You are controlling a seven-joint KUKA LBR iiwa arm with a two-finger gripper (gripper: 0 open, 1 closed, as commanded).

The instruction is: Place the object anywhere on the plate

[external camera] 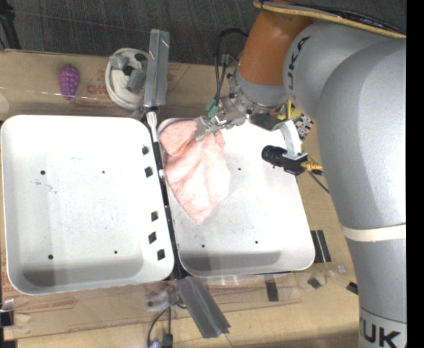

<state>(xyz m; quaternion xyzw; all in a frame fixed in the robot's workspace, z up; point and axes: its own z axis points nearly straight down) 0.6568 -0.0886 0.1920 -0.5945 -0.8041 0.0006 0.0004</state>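
A: Where is the cloth?
B: The pink cloth (197,171) lies in the right bin (269,216), crumpled along its left wall and reaching up to the far left corner; its top edge is gathered under the tool (215,120).
A: Does the tool have it?
B: It appears pinched on the cloth's upper edge, with fabric bunched right at the tip; the rest of the cloth trails down onto the bin floor.
A: What stands around it?
B: The grey arm (356,122) with its orange band (266,46) crosses the right bin's far right side; a small black part (283,158) with a yellow tip hangs just beside the wrist, over the bin; the left bin (74,201) sits touching the right one, with black clips (154,194) along the shared wall.
A: And on the table (30,75) beyond?
B: A purple object (69,80) near the far left; a white coil (127,77) beside a grey upright bracket (156,67).
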